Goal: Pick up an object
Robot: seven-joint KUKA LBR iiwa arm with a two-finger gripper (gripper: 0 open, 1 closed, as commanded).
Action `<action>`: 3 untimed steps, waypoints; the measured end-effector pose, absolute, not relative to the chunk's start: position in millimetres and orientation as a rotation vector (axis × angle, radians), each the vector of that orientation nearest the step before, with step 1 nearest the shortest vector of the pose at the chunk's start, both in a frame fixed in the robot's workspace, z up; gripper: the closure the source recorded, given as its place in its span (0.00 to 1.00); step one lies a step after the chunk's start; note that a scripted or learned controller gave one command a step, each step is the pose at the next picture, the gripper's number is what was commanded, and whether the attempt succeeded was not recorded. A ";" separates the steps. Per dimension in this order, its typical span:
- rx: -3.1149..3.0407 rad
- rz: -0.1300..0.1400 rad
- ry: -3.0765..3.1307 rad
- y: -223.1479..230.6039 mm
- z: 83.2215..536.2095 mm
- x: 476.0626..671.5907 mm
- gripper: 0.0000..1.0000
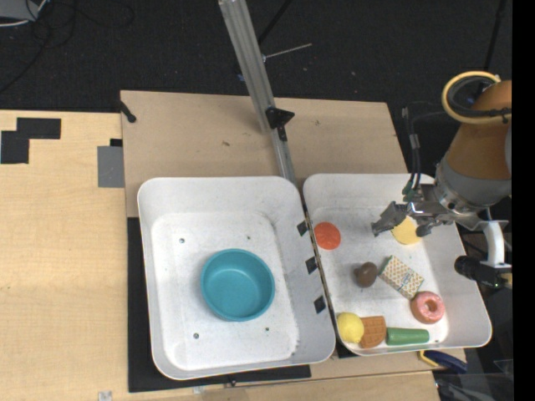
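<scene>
The right bin [351, 195] holds several small items: an orange-red round piece [327, 236], a brown ball [365, 274], a patterned beige block [402, 276], a pink ring [428, 307], a yellow ball [350, 327], an orange block [373, 331] and a green piece [406, 336]. My gripper [405, 224] hangs over the bin's upper right part, open. A yellow lump [407, 233] lies between and just below the spread fingers, with a gap showing on its left side. The wrist hides the lump's top.
The left bin [167, 215] contains a teal bowl [238, 284]. A slanted aluminium bar [255, 73] runs down to the gap between the bins. Black clips [311, 264] sit on the shared rim. The grey and orange arm [476, 149] fills the right side.
</scene>
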State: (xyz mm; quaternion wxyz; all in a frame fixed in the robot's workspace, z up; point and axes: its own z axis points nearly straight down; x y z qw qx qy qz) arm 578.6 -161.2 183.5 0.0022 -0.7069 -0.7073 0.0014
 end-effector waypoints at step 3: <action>-2.225 -0.003 -2.222 -155.1 189.2 568.2 1.00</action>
